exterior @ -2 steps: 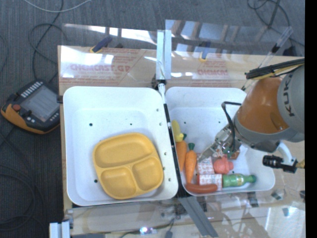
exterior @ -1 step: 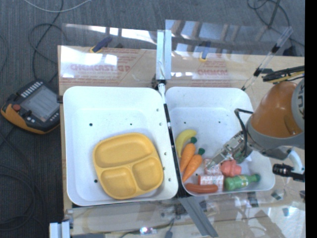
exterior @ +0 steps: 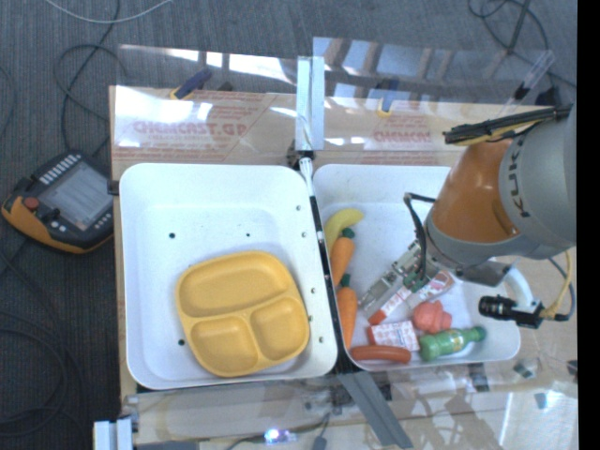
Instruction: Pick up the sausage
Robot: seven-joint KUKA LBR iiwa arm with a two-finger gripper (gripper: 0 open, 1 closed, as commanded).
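Observation:
The sausage (exterior: 380,353) is a short red-orange link lying flat along the front wall of the right bin (exterior: 375,181). My gripper (exterior: 392,285) hangs over the middle of that bin, pointing down and to the left. It is behind the sausage and apart from it, with nothing visibly held. The grey arm with its orange band (exterior: 478,200) comes in from the right and covers the bin's right part.
In the right bin are a banana (exterior: 341,221), two carrots (exterior: 341,251) (exterior: 347,312), red-and-white packets (exterior: 396,336), a red round fruit (exterior: 431,317) and a green bottle (exterior: 450,342). The left bin (exterior: 150,204) holds a yellow divided plate (exterior: 242,311).

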